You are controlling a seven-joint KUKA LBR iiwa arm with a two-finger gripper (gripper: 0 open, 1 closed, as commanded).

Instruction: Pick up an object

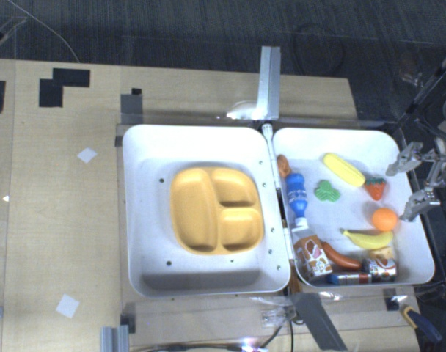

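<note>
The right bin holds several toy foods: a yellow corn cob, a green piece, a strawberry, an orange, a banana and a blue bottle. A brown can, a sausage and a small tin lie along the bin's near wall. My gripper hovers at the bin's right rim, open, with nothing between its fingers. The strawberry and the orange lie just to its left.
In the left bin sits a yellow divided plate. A metal post stands behind the seam between the bins. Cables and arm hardware crowd the right side. Black tape marks lie on the bench at the far left.
</note>
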